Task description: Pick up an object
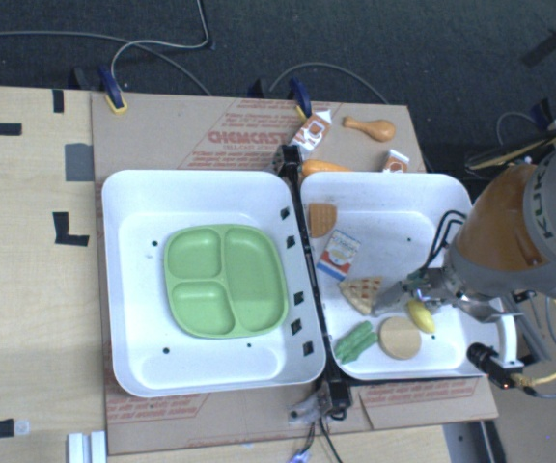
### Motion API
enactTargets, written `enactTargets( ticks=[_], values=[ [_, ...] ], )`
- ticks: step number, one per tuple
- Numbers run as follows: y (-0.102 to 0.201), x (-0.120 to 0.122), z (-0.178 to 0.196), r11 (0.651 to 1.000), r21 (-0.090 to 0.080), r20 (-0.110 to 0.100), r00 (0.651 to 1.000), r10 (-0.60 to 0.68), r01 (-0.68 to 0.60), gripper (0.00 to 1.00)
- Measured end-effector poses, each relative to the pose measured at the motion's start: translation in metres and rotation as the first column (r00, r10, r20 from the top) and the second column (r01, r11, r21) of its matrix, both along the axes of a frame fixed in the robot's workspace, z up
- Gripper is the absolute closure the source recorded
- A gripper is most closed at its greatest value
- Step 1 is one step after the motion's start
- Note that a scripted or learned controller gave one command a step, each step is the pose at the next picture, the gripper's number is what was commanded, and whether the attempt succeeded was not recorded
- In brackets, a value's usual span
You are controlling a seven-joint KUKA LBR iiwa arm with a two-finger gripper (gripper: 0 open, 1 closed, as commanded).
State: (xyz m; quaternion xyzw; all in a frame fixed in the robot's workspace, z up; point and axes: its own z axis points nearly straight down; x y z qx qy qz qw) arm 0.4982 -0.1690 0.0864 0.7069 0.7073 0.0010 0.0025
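Reaching in over the right bin, the arm has its gripper down among a small cluster of toy foods, which looks like the point of a grasp attempt rather than a carry. I take the waffle piece as my landmark. The gripper sits just to the right of the waffle piece, with its grey tip lying against or very near that piece's right edge. Whether the jaws are wide or narrow I cannot tell, since the wrist body covers them, and nothing is clearly seen between them, so I would not call anything held.

The likely target, a small yellow lemon-like object, lies just right of and slightly below the waffle piece, touching or almost under the gripper. A round tan disc lies below the waffle piece, and a green vegetable lies below and slightly left of it. A small printed packet sits just above the waffle piece, and an orange-brown slice lies farther up. Well to the left of the waffle piece, the left bin carries a green divided plate.

Crowding here probably matters: the pieces sit close together, so a closing grip could nudge neighbours. The arm's orange band stands above and to the right of the waffle piece, the wrist angled down and leftward toward it
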Motion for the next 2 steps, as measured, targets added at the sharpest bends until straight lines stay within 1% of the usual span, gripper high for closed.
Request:
enactTargets(
  ticks=[1,2],
  values=[
    [0.000,0.001,0.010,1.000,0.000,0.001,1.000,0.000,0.000,1.00],
    [0.053,0.071,0.100,1.000,0.002,-0.003,1.000,0.003,-0.003,1.00]
  ],
)
